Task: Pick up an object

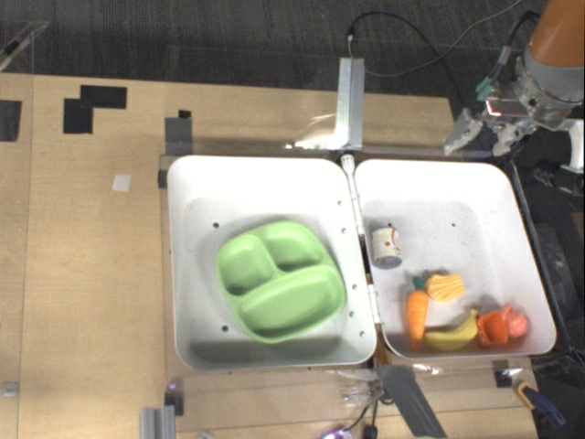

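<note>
A: Any writing you can read here?

B: None. The small can (pixel 387 246) just left of the carrot (pixel 417 313) has a label with a reddish mark on it, but it is too small and blurred to make out.

A: Anything on the green plate (pixel 280 280)?

B: Plain, no letters or numbers.

A: And the black patches (pixel 94 105) on the bench, far left of the can?

B: Only dark shapes, no text on them.
</note>
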`<state>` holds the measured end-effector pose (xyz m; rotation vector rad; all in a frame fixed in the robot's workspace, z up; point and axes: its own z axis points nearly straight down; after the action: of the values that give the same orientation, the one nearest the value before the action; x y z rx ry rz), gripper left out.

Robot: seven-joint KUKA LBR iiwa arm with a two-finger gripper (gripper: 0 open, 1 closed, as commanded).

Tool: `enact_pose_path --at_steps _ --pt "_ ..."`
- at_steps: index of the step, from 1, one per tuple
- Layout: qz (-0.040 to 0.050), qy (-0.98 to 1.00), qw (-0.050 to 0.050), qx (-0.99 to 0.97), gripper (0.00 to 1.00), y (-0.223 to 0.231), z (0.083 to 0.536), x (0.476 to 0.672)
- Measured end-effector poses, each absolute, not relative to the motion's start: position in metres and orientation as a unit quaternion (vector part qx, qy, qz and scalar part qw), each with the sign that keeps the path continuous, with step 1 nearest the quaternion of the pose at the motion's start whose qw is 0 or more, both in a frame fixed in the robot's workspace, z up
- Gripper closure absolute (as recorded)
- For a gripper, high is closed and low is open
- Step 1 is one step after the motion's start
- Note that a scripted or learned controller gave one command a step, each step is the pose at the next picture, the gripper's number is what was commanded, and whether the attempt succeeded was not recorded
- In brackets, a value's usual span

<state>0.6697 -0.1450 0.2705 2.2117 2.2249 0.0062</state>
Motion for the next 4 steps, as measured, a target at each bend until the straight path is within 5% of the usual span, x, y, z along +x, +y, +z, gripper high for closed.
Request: enact_pose_path --at_steps 2,3,4 --pt "0.0044 0.712 0.005 0.702 0.0 -0.087 0.089 0.612" --pt "0.0022 0.727 0.003 0.687 0.0 -0.106 0.092 0.504" --pt "0.0056 0.727 0.004 0.687 1.0 -0.104 0.104 0.507"
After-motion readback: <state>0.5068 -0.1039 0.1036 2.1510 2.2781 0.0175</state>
